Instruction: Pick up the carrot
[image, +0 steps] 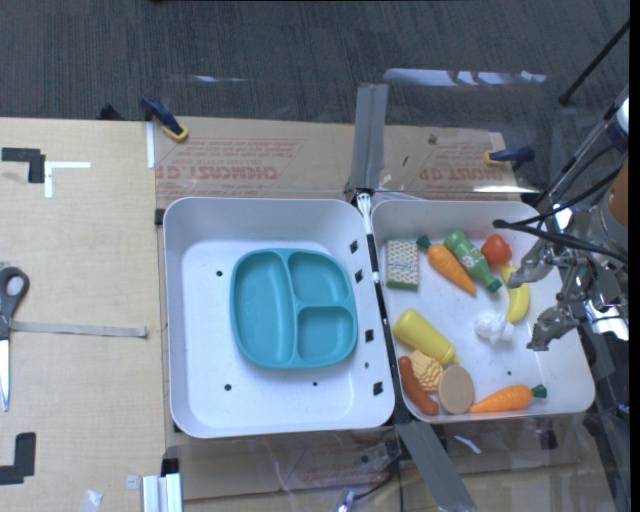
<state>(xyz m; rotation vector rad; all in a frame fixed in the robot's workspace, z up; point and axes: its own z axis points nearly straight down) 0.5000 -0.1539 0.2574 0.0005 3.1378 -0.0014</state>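
While the metal pincer (541, 300) hangs spread and unladen over the right bin's (575, 395) right edge, one tapered orange carrot (503, 399) lies near that bin's front right corner, another (451, 268) toward its back; a smooth teal divided plate (294, 308) fills the left bin (190, 330).

A blue plate (295, 308) is sitting in a white bin (180, 330). Two orange carrots (451, 268) with green tops, a yellow bottle (424, 335), a green bottle (471, 259) and a red tomato (496, 249) are showing bright colours.
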